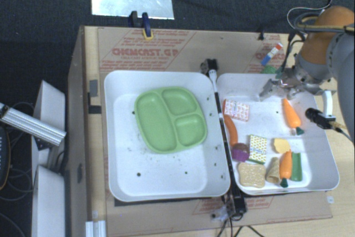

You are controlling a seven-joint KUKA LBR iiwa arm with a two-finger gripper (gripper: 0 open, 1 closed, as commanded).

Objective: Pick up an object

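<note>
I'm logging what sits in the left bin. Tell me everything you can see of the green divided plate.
The green divided plate is pale green, smooth and plastic-looking, a rounded rectangle with a raised rim and three compartments: one long one on its left, two smaller ones on its right. It lies flat, turned slightly askew, near the middle of the left white bin, resting on the bin floor. It holds nothing, and nothing else touches it.

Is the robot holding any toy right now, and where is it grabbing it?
Nothing is held. The gripper hangs over the right bin, with no toy in it; the carrot lies apart, just beside it.
</note>
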